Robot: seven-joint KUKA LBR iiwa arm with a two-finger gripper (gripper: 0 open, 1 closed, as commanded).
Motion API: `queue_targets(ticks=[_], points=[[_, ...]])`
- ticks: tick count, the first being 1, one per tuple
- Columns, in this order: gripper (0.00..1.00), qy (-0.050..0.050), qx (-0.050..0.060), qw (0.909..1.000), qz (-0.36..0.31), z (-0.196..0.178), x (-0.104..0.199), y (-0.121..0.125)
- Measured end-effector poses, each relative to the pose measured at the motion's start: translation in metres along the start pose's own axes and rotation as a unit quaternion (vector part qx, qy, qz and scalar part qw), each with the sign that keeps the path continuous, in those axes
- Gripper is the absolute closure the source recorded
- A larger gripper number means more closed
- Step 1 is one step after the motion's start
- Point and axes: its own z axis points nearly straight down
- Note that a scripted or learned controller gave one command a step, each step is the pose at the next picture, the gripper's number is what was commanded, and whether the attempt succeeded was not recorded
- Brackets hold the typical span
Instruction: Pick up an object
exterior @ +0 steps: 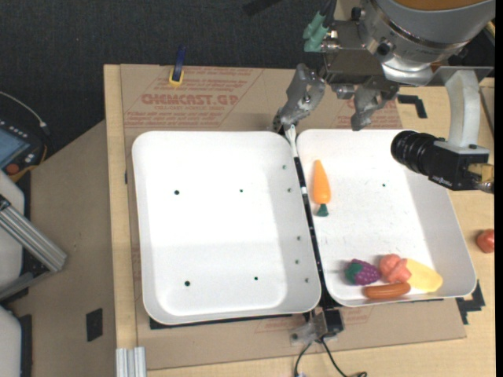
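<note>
**Ana:** White plastic, both bins, side by side on a sheet of brown cardboard (196,93) with red print along its far edge. What sits in the left bin (149,210)?

**Ben:** A few small dark dots on its floor. The toys are all in the right bin (440,203). A toy carrot (320,181) lies near the bin's left wall, orange body pointing away from the camera, green stub toward the near side. It stands well apart from the rest.

**Ana:** And the rest?

**Ben:** Clustered in the near right corner: a purple bunch of grapes (362,272), a pinkish-orange lumpy piece (395,268) just beside it, a yellow piece (424,276) touching that one, and a red sausage (387,290) lying in front of them along the near wall.

**Ana:** Where is the gripper (332,118)?

**Ben:** Above the far edge of the right bin, hanging from the grey arm (428,22) with its orange band at the top of the view. Its two fingers (294,110) are spread wide apart, released, with nothing between them. The left one hangs over the seam where the two bins meet; the other is over the cardboard beyond the right bin's far rim.

**Ana:** Anything else nearby?

**Ben:** A black camera (431,159) juts over the right bin's far right side. A small yellow and blue clip (178,69) sits at the cardboard's far edge, and an orange object (486,242) lies on the bench right of the bins.
</note>
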Motion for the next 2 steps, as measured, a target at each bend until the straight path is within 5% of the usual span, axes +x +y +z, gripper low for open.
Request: queue_targets(ticks=[1,2], points=[[0.00,0.000,0.000,1.0000,0.002,0.000,0.072,0.001],[1.00,0.001,-0.002,1.0000,0.002,-0.011,0.072,0.001]])
